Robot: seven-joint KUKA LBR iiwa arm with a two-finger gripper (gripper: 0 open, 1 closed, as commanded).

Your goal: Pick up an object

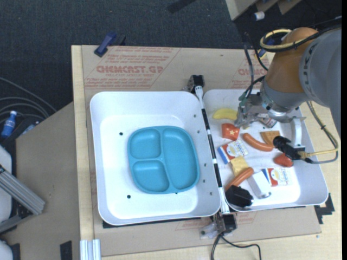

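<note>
A: Which way does the sausage (257,142) run?

B: It is a long, smooth, orange-red piece, lying flat in the right bin (312,191). Its long axis slants from upper left to lower right, with the lower end near a black part of the arm's fittings. It sits near the middle of the bin, just below the gripper (250,114).

A: And the gripper?

B: It hangs low over the upper part of the right bin, between the yellow banana (224,113) and the sausage. The wrist hides the fingers, so I cannot tell whether they are parted or closed, or whether anything is between them.

A: What else is in that bin?

B: A small red carton with a star (230,131) just left of the sausage, a blue and white packet (224,154) beside the dividing wall, a yellow wedge (239,165), a second orange sausage (240,176) slanting the other way, a round black piece (239,197) at the lower edge, a red tomato-like lump (283,160) and a white carton with red print (277,176).

A: The left bin (105,110)?

B: It holds one thing, a light blue plastic plate (162,159) with rounded corners and three compartments, lying near its middle. Both bins are shallow, glossy white, on a brown board printed with red letters
</note>
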